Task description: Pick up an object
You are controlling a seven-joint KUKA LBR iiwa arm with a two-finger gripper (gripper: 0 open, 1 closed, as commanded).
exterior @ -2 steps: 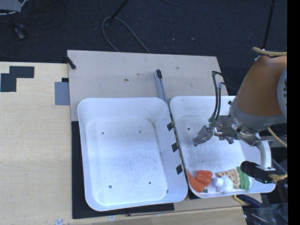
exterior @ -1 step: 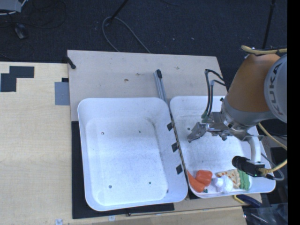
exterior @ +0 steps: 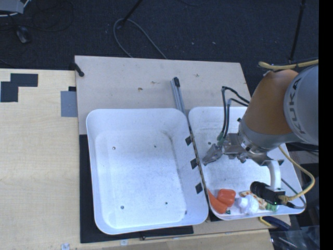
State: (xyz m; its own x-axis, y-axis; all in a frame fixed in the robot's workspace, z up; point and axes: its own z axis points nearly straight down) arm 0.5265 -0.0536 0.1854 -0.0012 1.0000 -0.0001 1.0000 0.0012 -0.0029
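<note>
Orange object laid in the near left corner of the right bin, white object set just beside it, gripper held farther back over the bin floor, kept apart from both, whether spread or closed cannot be told

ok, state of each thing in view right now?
gripper, low over right bin, apart from the objects
orange object, lying in right bin's near corner, not held
white object, lying beside orange object, not held
left bin, level, beside right bin
</note>
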